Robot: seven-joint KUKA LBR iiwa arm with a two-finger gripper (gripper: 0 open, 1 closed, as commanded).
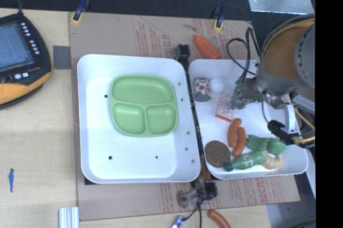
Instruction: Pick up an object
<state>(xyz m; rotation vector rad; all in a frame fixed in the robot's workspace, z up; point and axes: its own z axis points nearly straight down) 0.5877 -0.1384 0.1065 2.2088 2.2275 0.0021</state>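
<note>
Your hand (239,97) hovers low in the right bin (300,165); whether it is apart or together, you cannot tell. The sausages (236,134) lie just below it in the picture, long axis running toward and away from the hand.

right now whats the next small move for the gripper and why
Probably lower the gripper straight down: it sits in the right bin over a small red-and-white packet, holding nothing visible, with the white ball lying apart nearby.
</note>
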